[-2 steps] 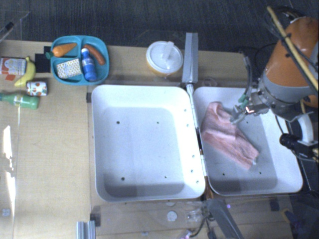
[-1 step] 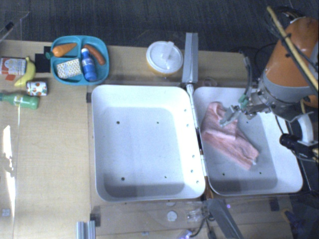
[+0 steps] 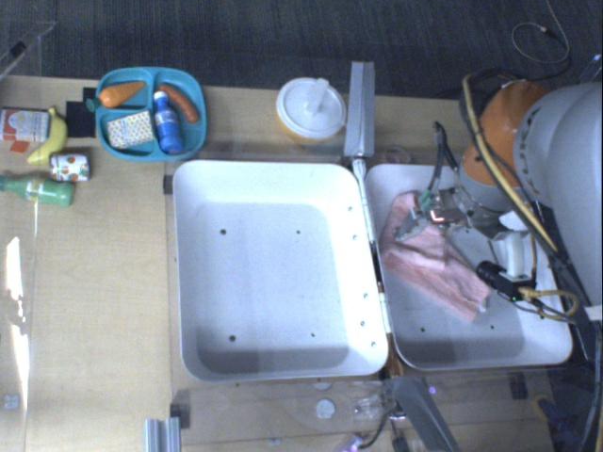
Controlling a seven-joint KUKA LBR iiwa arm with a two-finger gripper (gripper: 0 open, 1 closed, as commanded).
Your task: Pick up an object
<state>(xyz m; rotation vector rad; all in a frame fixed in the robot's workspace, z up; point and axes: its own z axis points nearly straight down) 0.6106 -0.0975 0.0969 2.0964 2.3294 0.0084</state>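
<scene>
— What do we see in the right bin (image 3: 556, 347)?

— A pink cloth (image 3: 429, 264) lies crumpled on its floor, in the left half. Its long axis runs on a diagonal, from the upper left near the bin's back wall down to the lower right toward the middle of the floor. The upper end is bunched and raised; the lower end lies flatter.

— And the hand (image 3: 435, 210)?

— We see it at the cloth's upper end, low over the bunched part, on the grey arm (image 3: 561, 149) with its orange band (image 3: 504, 130) reaching in from the right. Cables and dark fittings crowd it, so we cannot tell how it stands, or whether any cloth is caught in it.

— The rest of the surface (image 3: 85, 309)?

— The left bin (image 3: 273, 271) sits just beside the right one. Behind them stands a white-lidded yellow cup (image 3: 311, 109). At far left, a blue divided tray (image 3: 151, 111) holds toy food, with a banana (image 3: 52, 137), a small can (image 3: 70, 167) and a green bottle (image 3: 38, 190) near it.
</scene>
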